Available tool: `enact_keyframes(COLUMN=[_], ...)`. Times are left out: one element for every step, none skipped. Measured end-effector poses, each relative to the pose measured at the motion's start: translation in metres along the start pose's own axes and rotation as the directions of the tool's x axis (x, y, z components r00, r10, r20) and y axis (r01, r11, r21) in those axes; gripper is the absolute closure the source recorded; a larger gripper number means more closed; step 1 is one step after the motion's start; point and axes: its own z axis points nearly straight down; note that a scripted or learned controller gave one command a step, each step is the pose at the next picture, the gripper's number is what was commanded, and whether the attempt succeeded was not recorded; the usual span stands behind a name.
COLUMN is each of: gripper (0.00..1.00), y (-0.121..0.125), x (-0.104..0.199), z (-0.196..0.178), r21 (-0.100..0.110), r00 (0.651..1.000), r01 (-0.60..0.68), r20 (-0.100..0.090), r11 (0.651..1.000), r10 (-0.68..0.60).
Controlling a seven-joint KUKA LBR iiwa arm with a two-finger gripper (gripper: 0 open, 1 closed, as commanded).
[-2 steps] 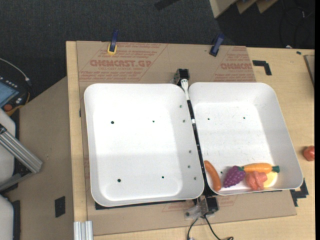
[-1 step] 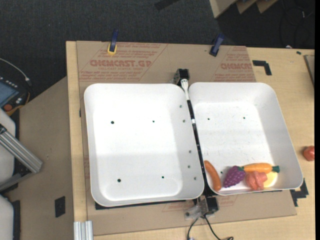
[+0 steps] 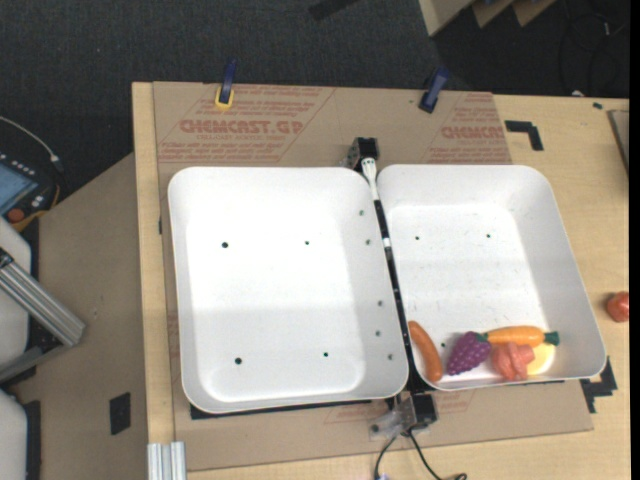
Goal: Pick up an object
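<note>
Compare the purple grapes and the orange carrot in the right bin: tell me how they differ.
The purple grapes are a short, knobbly cluster; the orange carrot is long and smooth with a green tip. The grapes lie left of the carrot, nearer the sausage-shaped piece. The carrot lies roughly level, above the red piece. Both sit along the right bin's near edge.

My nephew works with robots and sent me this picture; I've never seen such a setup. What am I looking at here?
This is one camera fixed above a workbench, looking down at a slant. Two shallow white bins sit side by side: the left bin and the right bin. Toy food lies along the right bin's near edge: a sausage, purple grapes, a carrot and a red piece. A robot arm's job is picking one up. Clamps hold the cardboard base.
</note>
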Motion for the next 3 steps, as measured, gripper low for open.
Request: enact_keyframes(gripper=[1.0,1.0,1.0], y=[0.0,0.0,0.0], x=[0.0,0.0,0.0], z=[0.0,0.0,0.0], r21=[0.0,0.0,0.0], r00=[1.0,1.0,1.0], r01=[0.0,0.0,0.0], r20=[0.0,0.0,0.0], r11=[1.0,1.0,1.0], r10=[0.0,0.0,0.0])
